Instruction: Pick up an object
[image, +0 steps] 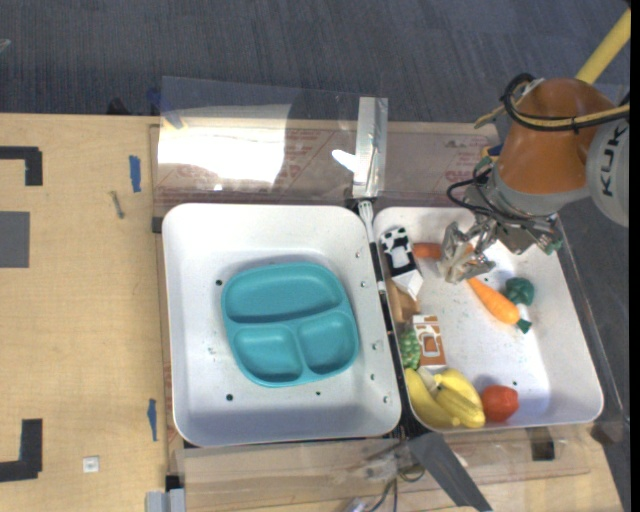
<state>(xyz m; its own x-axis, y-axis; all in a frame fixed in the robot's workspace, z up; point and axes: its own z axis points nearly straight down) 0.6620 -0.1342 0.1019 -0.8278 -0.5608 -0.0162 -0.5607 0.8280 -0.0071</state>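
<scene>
Gripper (468, 252) position, camera view: it hangs low over the upper part of the right bin (575, 330), below the orange band (545, 135) of the arm, which enters from 3 o'clock. Whether it is spread or pressed together cannot be told; the metal parts blur into one another at this slant, and nothing is seen pinched in it.

Candidate objects, all in the right bin:
- Toy carrot (497, 300), lying diagonally just beside the gripper at its 4 o'clock, with a green leafy end (519, 291) close by.
- Small orange piece (427, 251) near the gripper at 9 o'clock.
- Black-and-white item (398, 248) against the bin's left wall, at 9 o'clock and further out.
- Printed card or box (430, 338), bananas (448, 396) and a red tomato (499, 402), well apart toward 6 o'clock.

The left bin (190, 300) bears a teal divided plate (290, 322); leave it alone.

Procedure, as judged from this view: the carrot appears to be the nearest workable target. Centre over its middle, not its tip. Turn the wrist so closure runs across the carrot's narrow width. Descend until the contact surfaces pass either side, close, then lift straight up. Stay away from the leafy end to avoid a double catch. A round, tapered body may squirt out; confirm it is retained before moving on.
</scene>
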